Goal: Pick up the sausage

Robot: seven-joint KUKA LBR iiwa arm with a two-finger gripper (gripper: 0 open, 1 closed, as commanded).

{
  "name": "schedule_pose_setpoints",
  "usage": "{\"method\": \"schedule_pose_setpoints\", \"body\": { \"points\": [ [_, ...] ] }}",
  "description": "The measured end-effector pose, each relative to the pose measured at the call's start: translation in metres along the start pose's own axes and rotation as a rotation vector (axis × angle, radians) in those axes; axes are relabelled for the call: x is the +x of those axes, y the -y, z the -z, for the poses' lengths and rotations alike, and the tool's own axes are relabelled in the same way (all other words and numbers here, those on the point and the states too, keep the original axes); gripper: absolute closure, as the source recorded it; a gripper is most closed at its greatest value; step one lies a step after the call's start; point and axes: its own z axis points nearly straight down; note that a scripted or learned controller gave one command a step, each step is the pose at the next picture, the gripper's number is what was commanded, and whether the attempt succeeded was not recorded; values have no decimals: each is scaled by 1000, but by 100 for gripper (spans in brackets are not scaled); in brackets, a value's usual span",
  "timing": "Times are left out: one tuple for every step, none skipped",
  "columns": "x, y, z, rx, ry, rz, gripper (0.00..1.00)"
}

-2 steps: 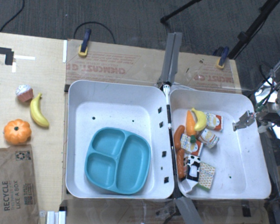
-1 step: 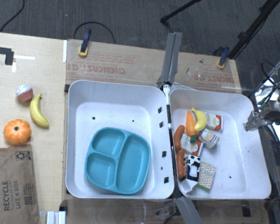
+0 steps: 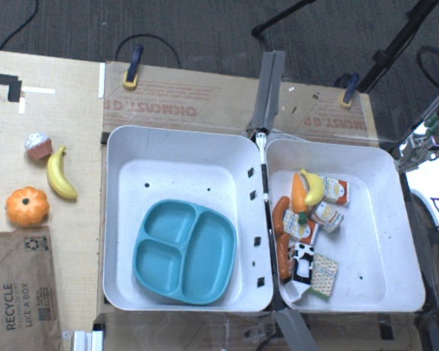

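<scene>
Cardboard-covered bench (image 3: pixel 51 87) holds two shallow white bins. Left bin (image 3: pixel 129 155) contains a blue divided plate (image 3: pixel 185 252). Right bin (image 3: pixel 381 246) holds a cluster of small food packets (image 3: pixel 325 211) and a yellow toy banana (image 3: pixel 311 186); the orange-red sausage (image 3: pixel 279 214) lies along the cluster's left edge, near the bins' divider. Another banana (image 3: pixel 60 174), a small pumpkin (image 3: pixel 27 207) and a cupcake (image 3: pixel 38 146) sit on the bench far left.

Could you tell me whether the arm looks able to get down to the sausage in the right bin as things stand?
Probably yes from above: the sausage lies uncovered along the right bin's left side. But the bin wall runs close on one side and small packets crowd the other, so the jaws would have little room.
</scene>
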Motion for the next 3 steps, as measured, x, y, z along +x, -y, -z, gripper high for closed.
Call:
{"method": "schedule_pose_setpoints", "body": {
  "points": [
    [30,64,-114,2,-2,197,100],
    [83,88,-215,-16,3,64,100],
    [75,92,-220,-13,16,52,0]
  ]
}}
